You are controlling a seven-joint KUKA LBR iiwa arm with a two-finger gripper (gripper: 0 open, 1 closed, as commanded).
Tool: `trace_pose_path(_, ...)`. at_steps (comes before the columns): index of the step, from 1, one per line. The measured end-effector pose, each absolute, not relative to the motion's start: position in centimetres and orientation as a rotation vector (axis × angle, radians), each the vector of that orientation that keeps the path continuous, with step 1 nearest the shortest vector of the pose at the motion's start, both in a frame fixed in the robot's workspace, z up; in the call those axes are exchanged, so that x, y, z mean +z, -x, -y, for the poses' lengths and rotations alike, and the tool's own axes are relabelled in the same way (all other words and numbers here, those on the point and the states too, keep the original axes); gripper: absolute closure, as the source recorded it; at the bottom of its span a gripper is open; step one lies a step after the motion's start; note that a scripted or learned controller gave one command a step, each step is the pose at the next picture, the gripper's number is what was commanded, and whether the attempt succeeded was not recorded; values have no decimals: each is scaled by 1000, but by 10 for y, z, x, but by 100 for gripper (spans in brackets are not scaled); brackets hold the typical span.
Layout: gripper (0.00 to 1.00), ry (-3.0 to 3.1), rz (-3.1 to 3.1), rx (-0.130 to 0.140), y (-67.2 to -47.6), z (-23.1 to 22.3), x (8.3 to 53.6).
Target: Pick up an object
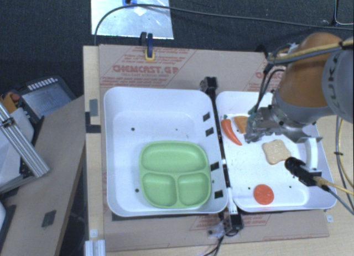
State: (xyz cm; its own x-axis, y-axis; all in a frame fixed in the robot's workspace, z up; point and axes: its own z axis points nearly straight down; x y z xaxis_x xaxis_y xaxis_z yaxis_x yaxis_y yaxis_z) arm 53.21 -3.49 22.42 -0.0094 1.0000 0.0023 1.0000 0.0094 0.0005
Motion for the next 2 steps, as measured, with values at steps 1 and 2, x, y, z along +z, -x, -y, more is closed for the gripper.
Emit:
trace_pose_path(1, 100, 2210, 2232, -4, -520, -18, 234)
trace_pose_path(2, 100, 2209, 2233, -5, -521, -72, 233)
